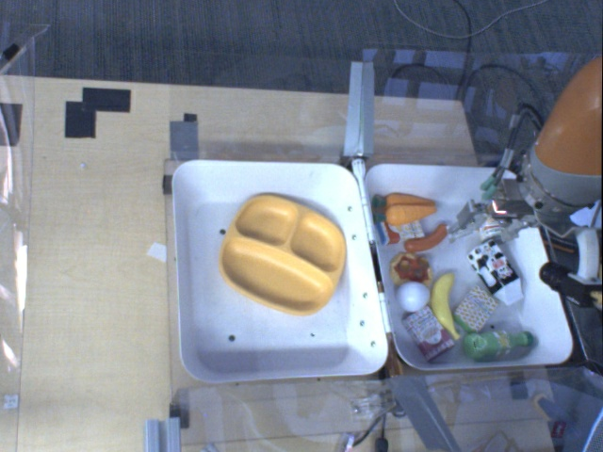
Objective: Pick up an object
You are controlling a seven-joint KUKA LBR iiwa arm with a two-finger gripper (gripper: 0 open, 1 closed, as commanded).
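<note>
The claw (497,209) hovers at the right bin's (561,347) 1 o'clock corner; I cannot tell its state. The toy banana (442,304), likely light, stiff and slick, is best pinched across its middle.

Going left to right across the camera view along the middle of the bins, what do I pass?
Yellow divided tray in the left bin → white ball → banana → black-and-white packet → gripper.

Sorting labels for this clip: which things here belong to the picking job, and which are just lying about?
Job: gripper; right bin items: carrot, sausage, banana, white ball, green bottle.

Lying about: yellow tray in left bin; cable; black tape.
</note>
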